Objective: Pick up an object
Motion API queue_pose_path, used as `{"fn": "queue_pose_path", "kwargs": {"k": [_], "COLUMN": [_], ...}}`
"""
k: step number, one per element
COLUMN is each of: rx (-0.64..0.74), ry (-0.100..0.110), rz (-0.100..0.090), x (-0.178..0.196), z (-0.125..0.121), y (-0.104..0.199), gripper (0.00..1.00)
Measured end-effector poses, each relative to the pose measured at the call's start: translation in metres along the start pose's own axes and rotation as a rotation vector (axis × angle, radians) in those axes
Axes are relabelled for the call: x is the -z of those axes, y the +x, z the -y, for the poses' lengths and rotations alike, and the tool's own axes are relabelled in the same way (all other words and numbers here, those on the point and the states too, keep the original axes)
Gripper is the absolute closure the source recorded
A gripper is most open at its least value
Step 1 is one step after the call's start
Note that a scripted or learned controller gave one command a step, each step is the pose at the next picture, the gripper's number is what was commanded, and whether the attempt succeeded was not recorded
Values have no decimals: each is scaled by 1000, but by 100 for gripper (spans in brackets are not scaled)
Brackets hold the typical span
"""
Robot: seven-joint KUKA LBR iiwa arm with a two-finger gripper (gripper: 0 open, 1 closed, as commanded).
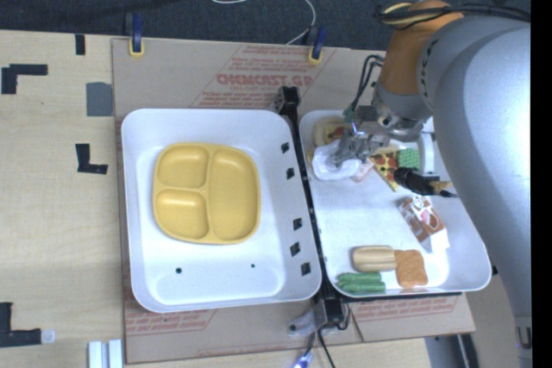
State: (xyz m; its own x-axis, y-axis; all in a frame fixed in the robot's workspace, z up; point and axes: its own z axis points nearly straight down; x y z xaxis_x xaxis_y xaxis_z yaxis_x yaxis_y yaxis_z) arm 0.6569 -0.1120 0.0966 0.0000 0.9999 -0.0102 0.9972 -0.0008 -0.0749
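the grey arm [492, 125] looms closest. its gripper [352, 147] sits down among toys at eleven o'clock in the right bin [379, 194], over a white object [332, 164]; grip cannot be told.

A divided plate [207, 192] lies in the left bin [138, 134]. In the right bin [470, 271], a bread roll [373, 258] lies at six o'clock, a bean pod [360, 282] just below it.

Arm [483, 142] — cropped at right edge
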Motion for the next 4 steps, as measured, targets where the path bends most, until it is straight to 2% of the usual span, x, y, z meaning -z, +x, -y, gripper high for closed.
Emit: {"fn": "queue_pose_path", "kwargs": {"k": [1, 2, 3, 4], "rx": [0, 14, 1, 6], "ry": [-10, -28, -81, -70], "rz": [3, -25, -7, -5], "x": [0, -12, 80, -14], "z": [-1, -7, -7, -12], "y": [0, -27, -63, -19], "gripper": [0, 0, 0, 0]}}
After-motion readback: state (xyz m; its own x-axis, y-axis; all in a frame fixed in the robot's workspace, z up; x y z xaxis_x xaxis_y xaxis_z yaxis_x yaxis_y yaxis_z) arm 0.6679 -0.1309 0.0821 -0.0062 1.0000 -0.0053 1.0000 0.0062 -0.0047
